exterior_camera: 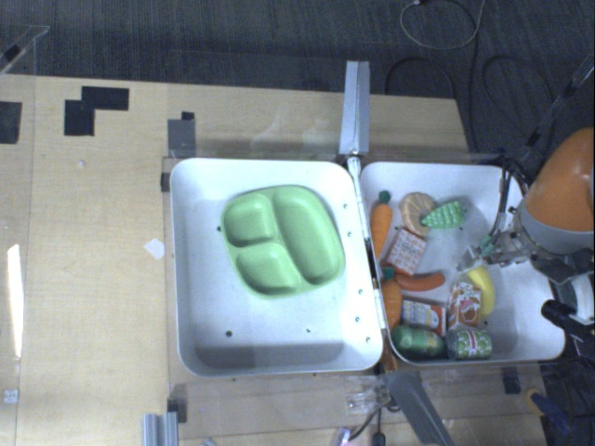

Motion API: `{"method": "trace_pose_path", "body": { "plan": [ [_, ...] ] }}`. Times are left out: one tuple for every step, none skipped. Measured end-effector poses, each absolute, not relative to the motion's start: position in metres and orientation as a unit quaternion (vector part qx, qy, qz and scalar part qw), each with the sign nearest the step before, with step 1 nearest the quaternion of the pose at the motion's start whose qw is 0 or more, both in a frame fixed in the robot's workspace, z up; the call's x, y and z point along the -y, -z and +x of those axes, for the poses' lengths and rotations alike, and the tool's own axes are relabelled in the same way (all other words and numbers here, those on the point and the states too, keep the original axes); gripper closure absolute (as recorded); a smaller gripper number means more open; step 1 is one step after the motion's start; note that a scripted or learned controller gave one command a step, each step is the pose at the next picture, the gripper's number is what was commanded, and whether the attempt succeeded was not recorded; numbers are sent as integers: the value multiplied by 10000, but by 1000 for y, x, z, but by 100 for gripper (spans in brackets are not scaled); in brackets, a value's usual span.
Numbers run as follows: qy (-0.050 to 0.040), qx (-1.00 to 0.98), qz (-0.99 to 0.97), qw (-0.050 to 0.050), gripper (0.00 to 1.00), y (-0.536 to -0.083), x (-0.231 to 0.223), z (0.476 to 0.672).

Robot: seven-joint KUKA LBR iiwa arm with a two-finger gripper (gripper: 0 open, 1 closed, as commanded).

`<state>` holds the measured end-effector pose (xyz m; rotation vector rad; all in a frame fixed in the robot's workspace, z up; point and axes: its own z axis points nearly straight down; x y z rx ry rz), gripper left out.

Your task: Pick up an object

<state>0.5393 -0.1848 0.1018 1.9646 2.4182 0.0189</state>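
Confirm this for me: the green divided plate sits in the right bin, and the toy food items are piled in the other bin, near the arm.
Not quite. The camera view shows the green divided plate in the left bin, not the right one. The toy food items, such as the carrot and the banana, lie in the right bin, near the arm.

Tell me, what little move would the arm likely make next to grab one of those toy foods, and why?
Probably a short drop straight down onto the yellow banana. The tool sits in the right bin just above the banana, nearer to it than to the carrot or green can, and nothing shows between its tips yet.
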Motion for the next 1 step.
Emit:
{"method": "trace_pose_path", "body": {
  "plan": [
    [-16, -7409, 6716, 21, 100, -222, 115, 548]
  ]
}}
